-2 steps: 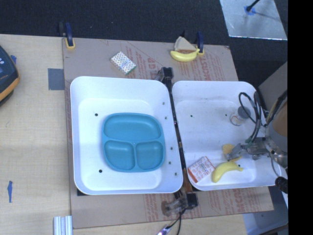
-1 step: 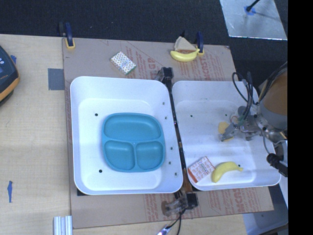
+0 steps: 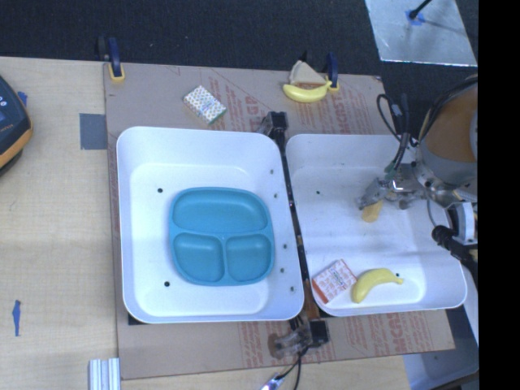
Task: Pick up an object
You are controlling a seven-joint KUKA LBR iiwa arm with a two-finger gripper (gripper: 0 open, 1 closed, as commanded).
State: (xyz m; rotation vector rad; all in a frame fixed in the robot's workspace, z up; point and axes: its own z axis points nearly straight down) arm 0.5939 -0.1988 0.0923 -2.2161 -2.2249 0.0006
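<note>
Hovered at three o'clock in the shallow white right bin (image 3: 325,157): metal two-finger gripper (image 3: 388,195), spread, over a small pale yellow chunk (image 3: 371,211), partly hidden, contact hard to judge. Arm cut off at the edge.

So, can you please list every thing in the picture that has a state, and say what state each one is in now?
Gripper: down in the right bin, at a small yellowish piece; open or shut cannot be told.
Yellowish piece: on the bin floor, at the gripper tips.
Banana: lying flat in the right bin, untouched.
Red-and-white packet: lying flat beside the banana.
Blue divided plate: right side up in the left bin.
</note>
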